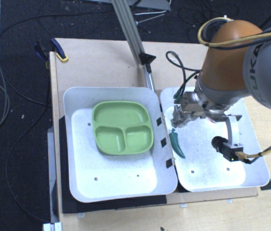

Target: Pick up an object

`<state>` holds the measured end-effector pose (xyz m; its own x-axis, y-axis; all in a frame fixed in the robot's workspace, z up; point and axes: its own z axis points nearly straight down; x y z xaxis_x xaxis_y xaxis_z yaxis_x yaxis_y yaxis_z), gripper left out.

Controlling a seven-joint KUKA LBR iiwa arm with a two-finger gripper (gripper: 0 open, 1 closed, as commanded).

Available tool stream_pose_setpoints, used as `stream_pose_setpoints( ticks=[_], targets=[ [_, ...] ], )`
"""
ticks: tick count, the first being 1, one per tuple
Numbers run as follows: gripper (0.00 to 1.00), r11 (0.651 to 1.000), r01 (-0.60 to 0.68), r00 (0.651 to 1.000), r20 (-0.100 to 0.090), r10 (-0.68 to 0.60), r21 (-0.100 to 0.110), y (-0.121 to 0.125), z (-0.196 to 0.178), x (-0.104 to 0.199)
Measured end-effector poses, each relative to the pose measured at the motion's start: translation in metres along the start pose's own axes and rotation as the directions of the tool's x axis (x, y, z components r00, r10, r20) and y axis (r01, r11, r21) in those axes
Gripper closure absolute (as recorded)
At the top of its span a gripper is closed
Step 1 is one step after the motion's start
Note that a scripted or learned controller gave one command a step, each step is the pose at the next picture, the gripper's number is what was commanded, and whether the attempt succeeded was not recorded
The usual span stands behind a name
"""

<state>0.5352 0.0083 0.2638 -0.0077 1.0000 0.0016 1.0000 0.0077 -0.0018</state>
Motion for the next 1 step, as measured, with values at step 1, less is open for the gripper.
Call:
stream_pose_setpoints(
  ticks=[1],
  targets=[
    [1.00, 1.000, 0.001, 1.000, 0.000, -0.001, 0.000, -0.0120, 0.0010, 0.0594]
  ],
)
